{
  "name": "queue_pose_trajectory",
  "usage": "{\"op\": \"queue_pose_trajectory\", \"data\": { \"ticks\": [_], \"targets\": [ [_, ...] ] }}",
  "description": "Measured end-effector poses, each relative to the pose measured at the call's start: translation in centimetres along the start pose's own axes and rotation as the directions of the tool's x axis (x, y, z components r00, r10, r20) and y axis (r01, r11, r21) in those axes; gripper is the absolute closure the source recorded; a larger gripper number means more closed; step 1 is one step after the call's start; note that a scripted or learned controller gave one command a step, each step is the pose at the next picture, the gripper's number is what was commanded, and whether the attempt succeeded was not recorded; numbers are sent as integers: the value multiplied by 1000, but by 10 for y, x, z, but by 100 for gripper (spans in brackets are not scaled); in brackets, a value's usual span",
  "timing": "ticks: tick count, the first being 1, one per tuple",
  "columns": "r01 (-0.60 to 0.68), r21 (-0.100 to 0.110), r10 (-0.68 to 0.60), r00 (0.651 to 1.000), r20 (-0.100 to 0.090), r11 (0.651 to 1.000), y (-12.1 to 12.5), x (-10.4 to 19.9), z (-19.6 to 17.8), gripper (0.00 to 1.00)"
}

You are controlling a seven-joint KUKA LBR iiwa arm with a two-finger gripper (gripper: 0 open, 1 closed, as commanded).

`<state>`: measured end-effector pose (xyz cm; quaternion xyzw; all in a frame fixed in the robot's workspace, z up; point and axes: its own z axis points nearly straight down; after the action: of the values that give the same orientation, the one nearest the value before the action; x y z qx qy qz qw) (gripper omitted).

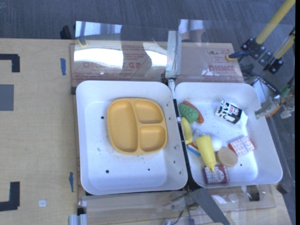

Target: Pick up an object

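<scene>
Arm: parts of the rig are showing at the far right, yellow bars slanting above black clamps. A small grey and orange piece is sitting just beside the right bin's right rim; whether this is the hand, and whether it is open or closed, cannot be told.

Left bin: holding a yellow divided plate, lying flat near the centre, three compartments facing up.

Right bin: holding the loose objects, all well left of that grey and orange piece.
- Green item at the far left, with an orange-red piece touching it.
- Yellow bottle lying tilted in the middle, its tip pointing near.
- Black and white carton at the far side, nearest the right rim.
- Red and white packet, just right of a tan round disc.
- Red box at the near edge, beneath the bottle's tip.

Bench: light wood, carrying both bins side by side, touching along the middle.
</scene>
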<state>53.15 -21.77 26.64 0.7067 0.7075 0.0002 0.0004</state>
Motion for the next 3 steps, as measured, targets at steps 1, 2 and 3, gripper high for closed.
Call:
{"op": "queue_pose_trajectory", "data": {
  "ticks": [1, 2, 3],
  "targets": [
    [49, -3, -49, 999, -9, 999, -46, 10, 170, 0],
    [290, -4, -290, 957, 0, 957, -6, 117, 130, 0],
    [466, -5, -466, 885, 2, 885, -50, 83, 179, 0]
  ]
}}
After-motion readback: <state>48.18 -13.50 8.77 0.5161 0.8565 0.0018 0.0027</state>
